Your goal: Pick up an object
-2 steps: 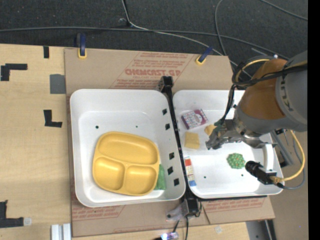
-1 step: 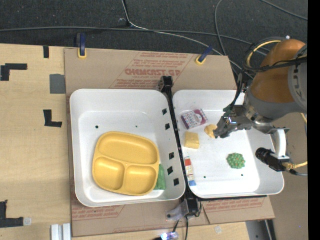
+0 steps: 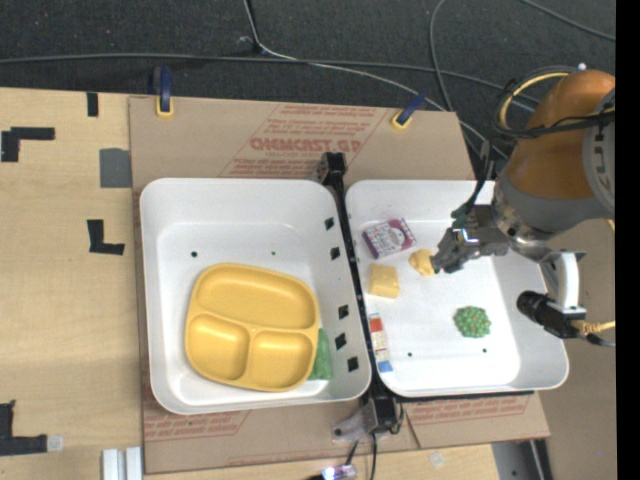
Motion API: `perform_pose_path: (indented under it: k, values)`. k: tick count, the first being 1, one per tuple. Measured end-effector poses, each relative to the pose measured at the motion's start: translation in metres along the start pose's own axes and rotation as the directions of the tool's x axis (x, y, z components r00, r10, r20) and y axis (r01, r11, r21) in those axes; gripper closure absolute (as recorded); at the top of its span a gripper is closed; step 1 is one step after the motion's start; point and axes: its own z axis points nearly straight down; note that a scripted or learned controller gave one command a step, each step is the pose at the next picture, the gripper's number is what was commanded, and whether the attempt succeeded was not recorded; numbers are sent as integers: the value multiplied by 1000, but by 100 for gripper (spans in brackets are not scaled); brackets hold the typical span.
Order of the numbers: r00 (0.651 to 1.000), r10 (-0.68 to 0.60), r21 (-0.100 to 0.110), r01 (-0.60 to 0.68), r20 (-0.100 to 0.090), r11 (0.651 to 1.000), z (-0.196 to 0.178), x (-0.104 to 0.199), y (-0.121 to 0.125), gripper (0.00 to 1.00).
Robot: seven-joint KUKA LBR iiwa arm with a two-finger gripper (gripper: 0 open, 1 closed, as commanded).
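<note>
brown cardboard covers the bench under two white bins. left bin (image 3: 160,208) holds a yellow tray (image 3: 252,325) filling its lower half, with something green (image 3: 322,356) wedged by the divider, half hidden. right bin (image 3: 535,368) has open floor along its front and top. the gripper (image 3: 452,251) hangs over its upper right; its dark fingers blur together, so i cannot tell how wide they stand. a small yellow piece (image 3: 422,262) sits just beside them, perhaps touching. nearby lie a packet (image 3: 388,236), yellow block (image 3: 385,281), green clump (image 3: 472,320), and a tube (image 3: 378,340) against the divider.
</note>
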Motion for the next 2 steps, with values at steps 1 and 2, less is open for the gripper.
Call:
perform_pose_path:
  k: [1,2]
  values:
    - [1000,-7,1,7,-2,1000,-7,58,21,100]
    - [1000,-6,2,6,-1,1000,1,117,35,100]
